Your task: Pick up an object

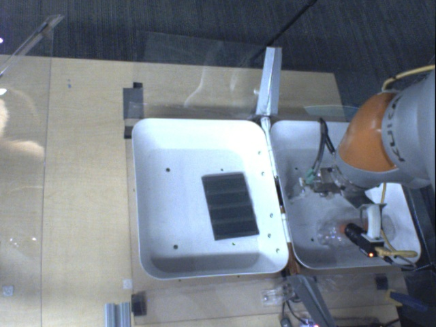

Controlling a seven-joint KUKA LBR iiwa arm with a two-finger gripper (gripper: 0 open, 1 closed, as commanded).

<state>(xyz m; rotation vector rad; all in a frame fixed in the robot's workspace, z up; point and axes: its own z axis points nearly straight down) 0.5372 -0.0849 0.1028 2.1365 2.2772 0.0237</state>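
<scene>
A dark grey ribbed rectangular pad (230,205) lies flat in the middle of the left bin (153,182). My gripper (319,182) hangs low over the middle of the right bin (296,142), under the grey arm with its orange band (364,142). A small greenish bit (310,178) shows at the gripper's tip; I cannot make out what it is. A small clear, glassy object (332,234) lies on the right bin's floor, just in front of the gripper. The arm hides much of the right bin.
A metal divider post (269,87) stands behind where the two bins meet. A clear plastic screen (27,46) runs along the bench's left side. A white patch (398,223) shows at the right bin's right side, partly under the arm.
</scene>
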